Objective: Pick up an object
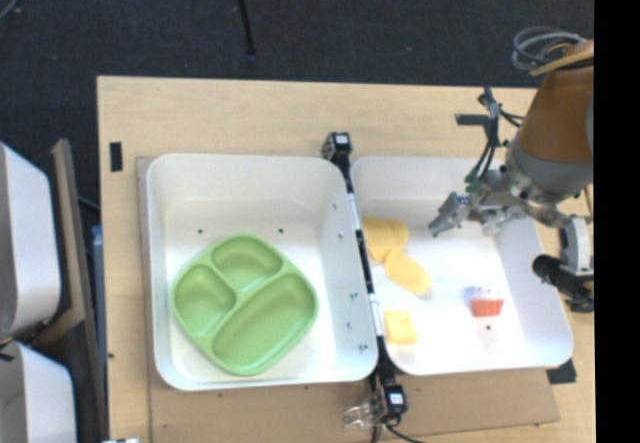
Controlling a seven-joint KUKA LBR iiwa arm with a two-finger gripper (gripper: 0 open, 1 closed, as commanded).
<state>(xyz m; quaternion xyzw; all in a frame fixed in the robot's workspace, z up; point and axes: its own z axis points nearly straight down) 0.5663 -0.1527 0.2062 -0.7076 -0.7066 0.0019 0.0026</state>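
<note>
Objects for picking lie in the right bin (530,346): 2 rounded yellow pieces touching each other, one (386,234) by the bin's left wall and the other (408,273) just below it, a small yellow block (400,327) near the front left corner, and a small red and white item (486,302) apart from them toward the middle. The gripper (447,219) hangs over the right bin's back half, well apart from all 4, nothing between its fingers; open or closed, I cannot tell. The grey arm (552,136) enters from the right. The left bin (165,231) holds a green divided plate (245,303) with 3 compartments. Both bins sit on a wooden bench (300,116).
</note>
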